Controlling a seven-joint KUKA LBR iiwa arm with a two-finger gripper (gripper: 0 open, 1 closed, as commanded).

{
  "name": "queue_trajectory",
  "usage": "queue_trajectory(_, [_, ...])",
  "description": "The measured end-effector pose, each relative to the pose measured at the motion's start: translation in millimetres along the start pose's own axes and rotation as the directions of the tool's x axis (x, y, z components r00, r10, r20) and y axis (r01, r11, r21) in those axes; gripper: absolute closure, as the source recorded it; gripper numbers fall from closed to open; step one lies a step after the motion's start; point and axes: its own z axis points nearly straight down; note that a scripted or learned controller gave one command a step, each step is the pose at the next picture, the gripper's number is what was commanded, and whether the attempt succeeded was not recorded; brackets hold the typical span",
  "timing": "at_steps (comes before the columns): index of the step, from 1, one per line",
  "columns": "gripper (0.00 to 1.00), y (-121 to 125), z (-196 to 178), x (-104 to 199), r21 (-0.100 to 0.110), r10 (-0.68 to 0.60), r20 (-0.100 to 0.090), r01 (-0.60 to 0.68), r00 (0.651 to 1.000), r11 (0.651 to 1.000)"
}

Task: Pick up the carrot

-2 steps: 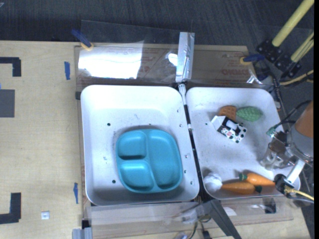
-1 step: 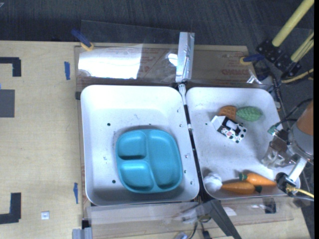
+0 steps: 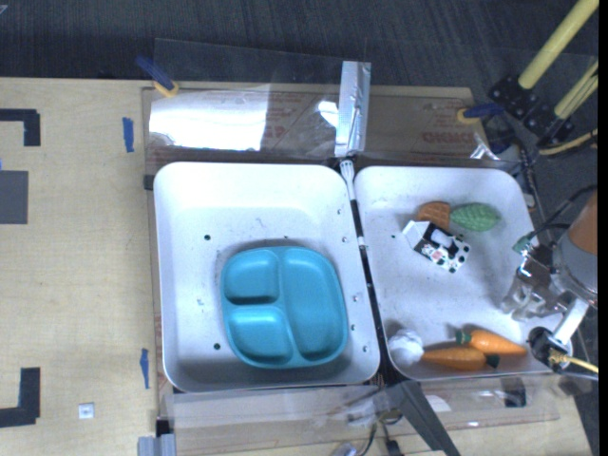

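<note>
over on the left the tabletop (image 3: 76, 255) carries the left bin (image 3: 180, 207), and in it sits a blue divided plate (image 3: 283, 304), well apart from the action. crossing into the right bin (image 3: 399, 193), up top there's a brown and green toy (image 3: 463, 216) with a small white and black object (image 3: 439, 247) just below it. down along the near wall, a white lump (image 3: 406, 347) sits beside a second orange piece (image 3: 452, 356), and the carrot (image 3: 493, 341) lies touching it, green end pointing left. at the far right the hand (image 3: 543, 297) hovers near the bin's right wall, just above the carrot's tip, and i cannot tell whether it is released or clenched; nothing shows between it and the carrot. the risk here, as i read it: the carrot is tucked against the wall and pressed to that second piece, so a descent could clip the rim, catch the wrong one, or pinch the tapered end and let it slip.
</note>
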Motion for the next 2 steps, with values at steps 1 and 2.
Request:
queue_trajectory(1, [1.0,14.1,19.2,13.9,-0.002,0.056,0.003,-0.056,0.998,0.998])
queue_trajectory(2, [1.0,14.0,9.5,14.6,-0.002,0.054,0.004,-0.054,0.999,0.999])
